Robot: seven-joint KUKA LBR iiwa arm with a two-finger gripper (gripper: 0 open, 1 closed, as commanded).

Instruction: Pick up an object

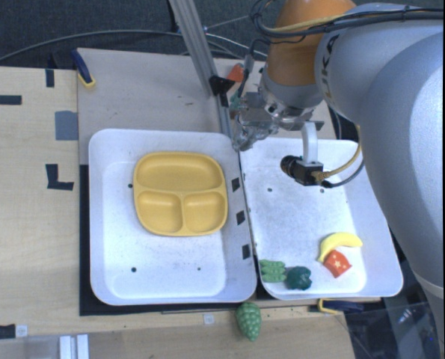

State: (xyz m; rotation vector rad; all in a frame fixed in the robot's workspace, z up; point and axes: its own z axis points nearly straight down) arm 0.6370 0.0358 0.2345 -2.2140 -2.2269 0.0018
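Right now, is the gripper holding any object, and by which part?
Nothing shows held: the gripper hangs at the right white bin's top left corner, away from the toys.

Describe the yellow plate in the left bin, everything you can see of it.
The yellow plate is a rounded-square divided dish, apparently matte plastic, with one wide compartment along its far side and two smaller ones nearer the camera. It lies flat and right way up on the floor of the left bin, in the bin's far half and toward its right wall. Nothing lies in its compartments, and nothing but the bin floor touches it.
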